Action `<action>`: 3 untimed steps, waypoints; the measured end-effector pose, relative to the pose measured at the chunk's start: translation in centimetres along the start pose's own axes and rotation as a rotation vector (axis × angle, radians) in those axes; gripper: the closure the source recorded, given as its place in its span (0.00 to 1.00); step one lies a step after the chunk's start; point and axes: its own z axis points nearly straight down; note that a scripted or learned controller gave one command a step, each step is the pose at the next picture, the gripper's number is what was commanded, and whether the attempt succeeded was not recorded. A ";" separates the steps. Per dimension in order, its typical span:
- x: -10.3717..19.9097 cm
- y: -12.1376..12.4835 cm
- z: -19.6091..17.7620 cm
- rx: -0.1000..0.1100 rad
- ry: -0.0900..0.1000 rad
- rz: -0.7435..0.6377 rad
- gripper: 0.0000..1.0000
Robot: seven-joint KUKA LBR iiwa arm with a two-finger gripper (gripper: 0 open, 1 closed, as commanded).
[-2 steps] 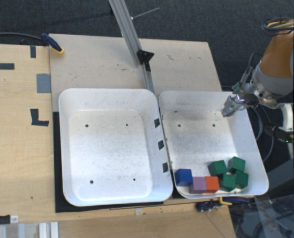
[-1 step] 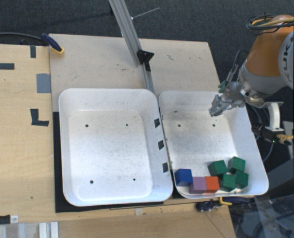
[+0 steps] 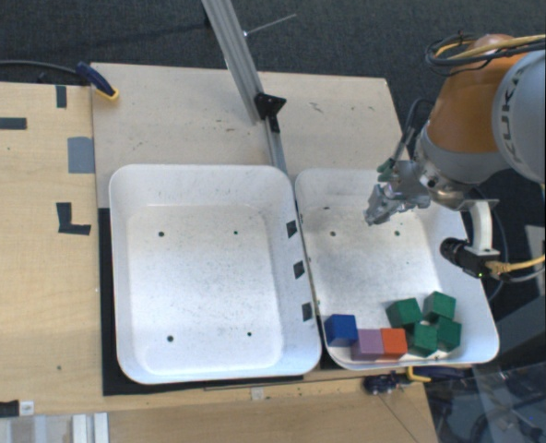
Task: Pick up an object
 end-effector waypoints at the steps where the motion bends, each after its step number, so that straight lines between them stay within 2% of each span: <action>1: 5.4 -0.5 -1.2 -0.001 0.001 -0.002 1.00; 2: 11.0 -1.6 -1.9 0.001 0.001 -0.003 1.00; 3: 16.8 -2.0 -0.4 0.003 0.000 -0.001 1.00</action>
